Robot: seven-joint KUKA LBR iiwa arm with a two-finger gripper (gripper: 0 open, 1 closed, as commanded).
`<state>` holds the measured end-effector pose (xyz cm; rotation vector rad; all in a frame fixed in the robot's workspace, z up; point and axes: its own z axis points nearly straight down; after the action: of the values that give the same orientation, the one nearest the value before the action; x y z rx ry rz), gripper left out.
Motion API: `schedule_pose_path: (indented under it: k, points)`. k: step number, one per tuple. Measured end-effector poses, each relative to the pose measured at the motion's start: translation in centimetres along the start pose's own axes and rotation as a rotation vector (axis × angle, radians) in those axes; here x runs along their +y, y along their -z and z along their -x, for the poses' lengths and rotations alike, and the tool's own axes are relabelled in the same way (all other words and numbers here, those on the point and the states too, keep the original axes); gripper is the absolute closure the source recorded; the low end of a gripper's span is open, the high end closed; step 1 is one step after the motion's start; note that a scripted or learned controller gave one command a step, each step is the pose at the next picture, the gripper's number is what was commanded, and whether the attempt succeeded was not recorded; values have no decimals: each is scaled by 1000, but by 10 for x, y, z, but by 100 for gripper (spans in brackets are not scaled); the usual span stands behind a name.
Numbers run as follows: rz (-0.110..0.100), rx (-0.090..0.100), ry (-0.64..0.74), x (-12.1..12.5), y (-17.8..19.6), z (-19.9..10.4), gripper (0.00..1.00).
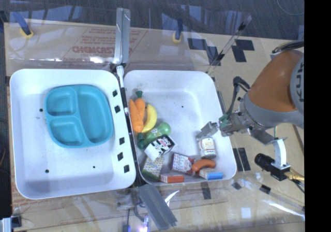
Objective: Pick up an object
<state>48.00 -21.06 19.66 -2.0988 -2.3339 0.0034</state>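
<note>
My gripper (pixel 208 129) hangs over the right side of the right bin (pixel 170 78), reaching in from the right. Just below it stands a small white bottle (pixel 208 146) with a yellowish label, and I cannot tell whether they touch. Along the bin's left side lie an orange carrot (pixel 136 114), a yellow banana (pixel 150 118) and a green vegetable (pixel 155 131). A white and black carton (pixel 159 146) sits near the middle. At the front lie a small patterned box (pixel 180 162), an orange sausage (pixel 202 164) and a blue and white block (pixel 211 175).
The left bin (pixel 26 174) holds a blue divided plate (pixel 79 115). A divider with black clips (pixel 123 127) separates the bins. The grey arm with its orange band (pixel 276 88) covers the bench to the right. A green patterned box (pixel 150 167) and a red bar (pixel 171 178) lie at the front.
</note>
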Motion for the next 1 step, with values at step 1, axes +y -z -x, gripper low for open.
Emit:
schedule_pose_path:
  k: [1]
  points:
    - [2, -1, 41, 11, -94, 1, 0]
